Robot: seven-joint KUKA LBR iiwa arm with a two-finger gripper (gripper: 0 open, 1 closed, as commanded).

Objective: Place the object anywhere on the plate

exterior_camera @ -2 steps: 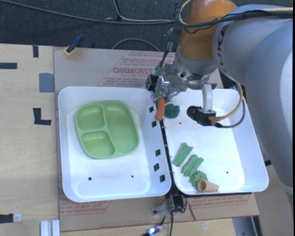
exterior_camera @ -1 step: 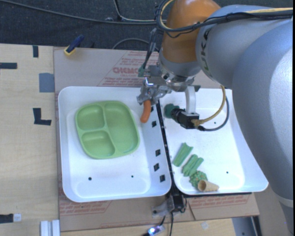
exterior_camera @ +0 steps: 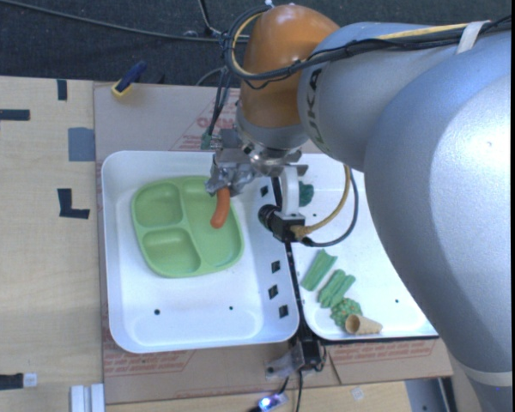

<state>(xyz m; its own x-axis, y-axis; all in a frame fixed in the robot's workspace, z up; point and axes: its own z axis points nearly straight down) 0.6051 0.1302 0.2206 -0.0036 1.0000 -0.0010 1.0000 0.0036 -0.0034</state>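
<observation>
A green divided plate lies in the left white bin. My gripper hangs over the plate's right-hand compartment, shut on the top end of an orange carrot-like object. The object dangles nearly upright from the fingers, its lower tip just over the plate's surface.
The right bin holds green bean pods, a green leafy piece, a tan cone and a dark green item near its top. A black cable and fitting hang along the divider between bins. The arm covers the upper right.
</observation>
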